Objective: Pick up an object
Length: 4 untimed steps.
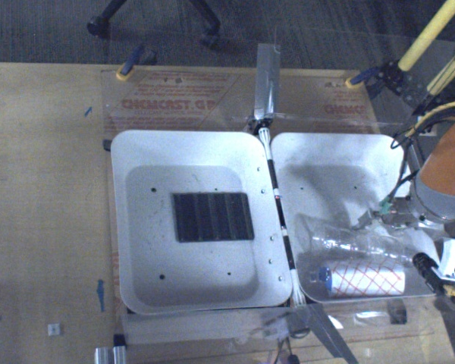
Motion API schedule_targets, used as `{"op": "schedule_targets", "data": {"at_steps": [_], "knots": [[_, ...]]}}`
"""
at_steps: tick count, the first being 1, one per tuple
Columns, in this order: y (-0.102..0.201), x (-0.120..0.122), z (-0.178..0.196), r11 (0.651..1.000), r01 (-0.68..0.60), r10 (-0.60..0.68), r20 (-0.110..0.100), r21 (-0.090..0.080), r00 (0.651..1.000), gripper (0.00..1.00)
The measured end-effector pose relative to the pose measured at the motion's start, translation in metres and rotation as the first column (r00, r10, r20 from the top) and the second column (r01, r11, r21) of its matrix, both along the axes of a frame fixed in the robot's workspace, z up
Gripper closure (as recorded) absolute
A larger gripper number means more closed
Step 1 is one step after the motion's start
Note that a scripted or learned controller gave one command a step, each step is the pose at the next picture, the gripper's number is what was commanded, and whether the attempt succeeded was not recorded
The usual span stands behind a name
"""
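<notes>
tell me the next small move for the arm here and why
Probably a short shift toward the near side of the right bin, then a descent over the white cylinder with the red crosshatch. It lies on its side by the bin's near wall, while the gripper sits just beyond it over a clear plastic object, which looks harder to grasp.

Bench: tan wood, bearing two shallow white bins side by side.
Left bin: holds a dark ribbed rectangular pad lying flat at its middle.
Right bin: holds a white cylinder with red crosshatch near its front edge, beside a clear plastic piece.
</notes>
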<state>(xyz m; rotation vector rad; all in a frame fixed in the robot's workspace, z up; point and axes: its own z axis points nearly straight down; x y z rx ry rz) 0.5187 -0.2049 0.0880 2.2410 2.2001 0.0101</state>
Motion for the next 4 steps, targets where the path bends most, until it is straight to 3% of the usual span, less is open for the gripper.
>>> {"op": "schedule_targets", "data": {"at_steps": [1,2,3,4], "knots": [[0.030,-0.033,0.000,0.993,-0.116,0.116,0.004,-0.008,0.993,0.00],[0.067,0.059,0.000,0.984,-0.178,0.178,0.004,-0.006,0.984,0.00],[0.064,0.147,-0.001,0.946,-0.323,0.323,-0.003,-0.006,0.946,0.00],[0.041,0.080,0.032,0.890,-0.456,0.456,-0.004,-0.005,0.890,0.00]]}}
